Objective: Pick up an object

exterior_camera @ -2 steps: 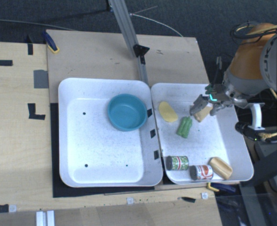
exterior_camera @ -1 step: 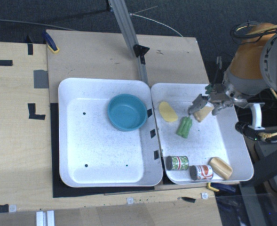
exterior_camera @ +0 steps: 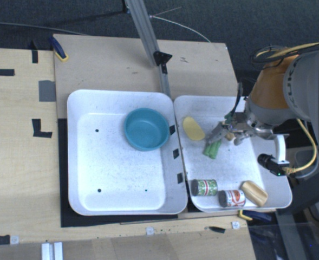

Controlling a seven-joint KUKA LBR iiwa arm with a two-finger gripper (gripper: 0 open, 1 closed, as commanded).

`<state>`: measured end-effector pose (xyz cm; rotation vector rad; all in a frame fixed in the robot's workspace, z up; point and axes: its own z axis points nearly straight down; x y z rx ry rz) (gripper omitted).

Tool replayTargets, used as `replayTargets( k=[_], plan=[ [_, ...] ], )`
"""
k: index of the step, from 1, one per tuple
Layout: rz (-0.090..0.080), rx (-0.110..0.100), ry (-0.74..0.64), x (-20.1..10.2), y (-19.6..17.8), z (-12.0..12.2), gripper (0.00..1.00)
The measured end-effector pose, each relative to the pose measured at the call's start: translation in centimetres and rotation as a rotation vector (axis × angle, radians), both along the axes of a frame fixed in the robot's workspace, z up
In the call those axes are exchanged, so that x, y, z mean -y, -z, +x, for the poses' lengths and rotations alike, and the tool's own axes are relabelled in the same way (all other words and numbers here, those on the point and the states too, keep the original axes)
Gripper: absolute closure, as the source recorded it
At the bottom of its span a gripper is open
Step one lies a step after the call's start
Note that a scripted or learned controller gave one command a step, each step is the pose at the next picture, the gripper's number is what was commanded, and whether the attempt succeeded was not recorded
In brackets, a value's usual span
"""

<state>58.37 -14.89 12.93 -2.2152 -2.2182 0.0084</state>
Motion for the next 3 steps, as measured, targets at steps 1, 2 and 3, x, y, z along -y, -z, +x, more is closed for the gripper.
replayTargets(
  k=[1,2,3],
  plan=[
    [-0.003,0.009,-0.001,0.0,4.2,0.0,0.00],
    [-0.005,0.012,-0.001,0.0,2.9,0.1,1.00],
    [-0.002,0.012,0.000,0.1,-2.1,0.5,1.00]
  ],
)
